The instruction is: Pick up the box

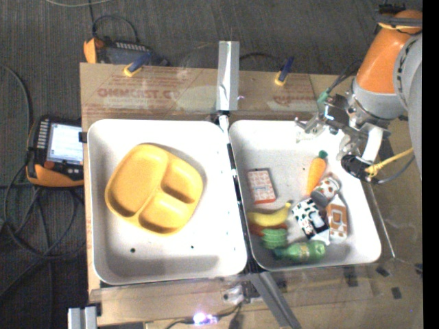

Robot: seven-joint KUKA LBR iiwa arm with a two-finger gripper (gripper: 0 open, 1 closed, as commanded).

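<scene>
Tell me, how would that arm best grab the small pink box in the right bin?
Probably from straight above, closing on the two long edges of the small pink box. It lies flat on the right bin, with bare floor on each side; the banana only crowds its near end.

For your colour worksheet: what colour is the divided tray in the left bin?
Yellow tray, seen in the camera view.

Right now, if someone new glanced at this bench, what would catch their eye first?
Probably the big yellow divided tray lying alone in the left bin. Next, the jumble of small items in the right bin: a banana, a carrot and a small patterned box. The orange-banded arm hangs over that bin's far right corner.
</scene>
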